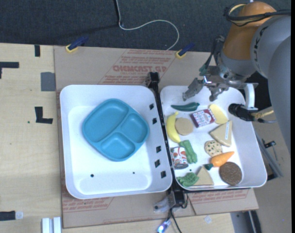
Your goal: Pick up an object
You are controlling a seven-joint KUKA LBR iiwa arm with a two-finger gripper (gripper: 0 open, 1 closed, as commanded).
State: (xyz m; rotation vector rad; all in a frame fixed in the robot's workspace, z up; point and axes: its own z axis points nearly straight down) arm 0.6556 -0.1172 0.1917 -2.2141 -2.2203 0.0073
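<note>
We hover spread-fingered over a crowded bin of toy food, nothing in hand yet.

The gripper point(204, 92) hangs with its jaws wide apart and holding nothing above the far end of the right bin point(256, 144), nearest the green pepper point(185, 107) and the red packet point(202, 117). We judge the risk is crowding: pieces touch, so closing fingers could nudge a neighbour or pinch two. We count one banana point(171, 128), one carrot point(221, 158), one cookie point(213, 146), one brown disc point(230, 173). The left bin point(72, 130) holds one blue tray point(116, 129).
</note>
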